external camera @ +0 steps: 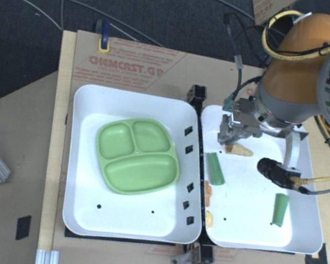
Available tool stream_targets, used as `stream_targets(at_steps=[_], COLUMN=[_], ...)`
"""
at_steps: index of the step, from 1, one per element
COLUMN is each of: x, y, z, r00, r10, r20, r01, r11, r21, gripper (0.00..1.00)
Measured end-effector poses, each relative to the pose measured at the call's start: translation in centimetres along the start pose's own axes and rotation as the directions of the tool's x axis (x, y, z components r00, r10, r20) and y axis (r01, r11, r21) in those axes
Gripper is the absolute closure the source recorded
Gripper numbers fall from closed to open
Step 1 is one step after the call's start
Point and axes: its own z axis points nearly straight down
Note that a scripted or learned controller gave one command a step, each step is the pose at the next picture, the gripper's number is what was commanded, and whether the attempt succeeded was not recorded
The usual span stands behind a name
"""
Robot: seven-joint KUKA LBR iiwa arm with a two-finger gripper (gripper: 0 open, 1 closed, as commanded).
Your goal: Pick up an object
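Observation:
My gripper (231, 137) hangs over the upper left part of the right bin (297, 241), straight above a small tan piece (240, 150) that peeks out under it. Just below lies a green stick (215, 168), slanted, near the bin's left wall. Another green stick (280, 209) rests upright toward the right side. Small orange bits (207, 192) lie along the left wall, and one more orange bit (207, 217) sits near the front corner. Nothing is seen between the fingers.
The left bin (78, 201) holds a green divided plate (138, 156) in its middle. A black cable fitting (274, 170) with a yellow wire sticks out over the right bin. The arm's orange and grey body (303, 57) looms over the back right.

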Motion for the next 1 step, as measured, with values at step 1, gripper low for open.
stream_targets(at_steps=[1], x=[5.8], y=[-1.72], z=[2.17], r00=[1.0], r10=[-0.002], r20=[-0.001], r01=[0.002], r11=[1.0], r21=[0.0], gripper=[1.0])
